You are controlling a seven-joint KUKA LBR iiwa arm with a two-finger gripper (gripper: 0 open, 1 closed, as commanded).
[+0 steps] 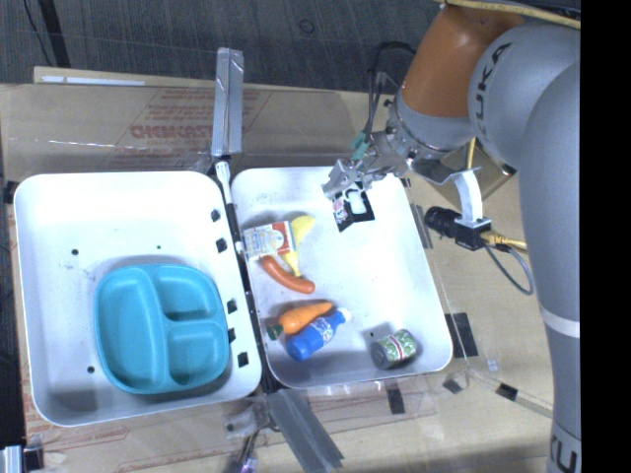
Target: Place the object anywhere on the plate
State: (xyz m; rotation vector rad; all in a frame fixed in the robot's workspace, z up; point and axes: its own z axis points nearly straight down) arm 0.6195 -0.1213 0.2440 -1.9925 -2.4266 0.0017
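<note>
The arm reaches in over the tabletop's right edge, its claw (347, 193) hanging above the far end of the right bin (419, 264), with no item seen in it; whether it is open I cannot tell. The blue plate (158, 328) waits in the left bin (59, 215). Candidate objects lie apart for picking: hot dog (287, 276), carrot (304, 314), bottle (317, 334), can (394, 347).

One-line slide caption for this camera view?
KUKA arm's claw hovers over the right bin holding toy food, while the blue plate waits in the left bin.
</note>
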